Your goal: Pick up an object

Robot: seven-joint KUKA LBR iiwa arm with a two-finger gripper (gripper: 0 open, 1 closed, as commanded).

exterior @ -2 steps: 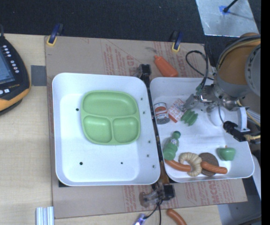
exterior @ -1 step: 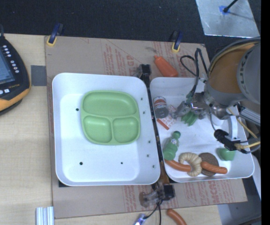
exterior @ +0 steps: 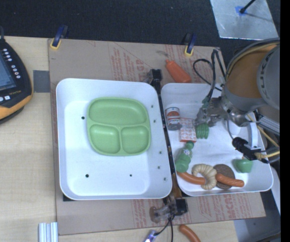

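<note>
Over the right bin (exterior: 266, 185), the gripper (exterior: 204, 119) hovers, its grip impossible to judge, with a small green cylinder (exterior: 202, 131) touching at its 6 o'clock and a red-white packet (exterior: 187, 131) at 8 o'clock

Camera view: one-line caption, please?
Gripper down in the right bin among toy food; green divided plate in the left bin.

Green three-compartment plastic plate (exterior: 118, 125) sits in the left white bin (exterior: 69, 175), nearer its back edge. In the right white bin (exterior: 258, 184): small brown-capped jar (exterior: 173, 117) at the left wall toward the back, red-and-white flat packet (exterior: 187, 131) just right of it, green plastic bottle (exterior: 183, 158) in front along the left wall, and orange toy hot dog (exterior: 189, 177), beige pretzel-shaped ring (exterior: 205, 175) and brown round disc (exterior: 224, 172) clustered along the front edge. Small green block (exterior: 244, 165) lies near the front right corner.
</note>
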